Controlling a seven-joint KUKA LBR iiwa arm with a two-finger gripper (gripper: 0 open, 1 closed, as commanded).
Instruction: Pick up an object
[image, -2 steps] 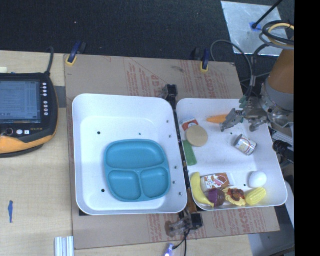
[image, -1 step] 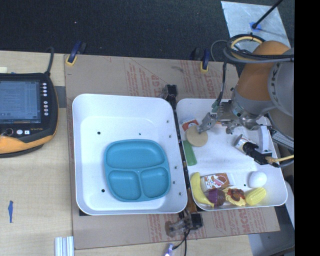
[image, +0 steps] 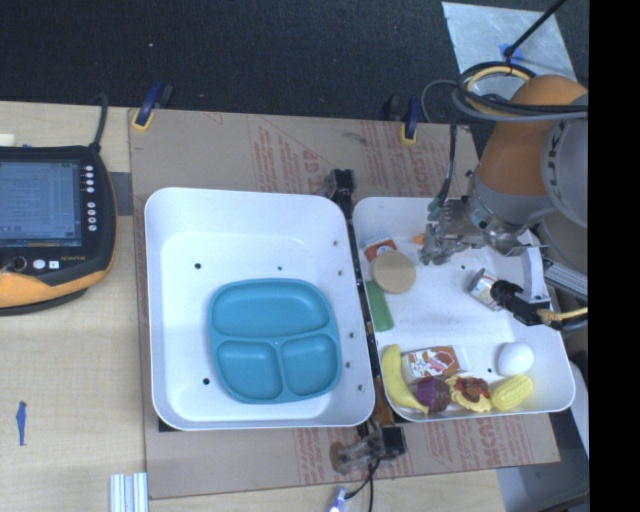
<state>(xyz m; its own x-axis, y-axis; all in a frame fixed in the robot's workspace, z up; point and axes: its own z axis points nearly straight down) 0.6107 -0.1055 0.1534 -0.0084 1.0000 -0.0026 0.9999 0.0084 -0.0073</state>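
Gripper (image: 437, 247) sits low over the right bin's (image: 440, 305) far end; whether its fingers are apart or together cannot be told from this view, and nothing shows between them. Nearest item, just beside it: one tan round disc (image: 394, 272), no long axis, lying partly over a small red packet (image: 379, 248). One green bar (image: 378, 306) lies lengthwise along the bin's left wall. Near end: one banana (image: 397, 380), one white egg (image: 515, 358), one yellow corn piece (image: 511, 392). Left bin (image: 180, 250) holds one blue divided tray (image: 272, 338).
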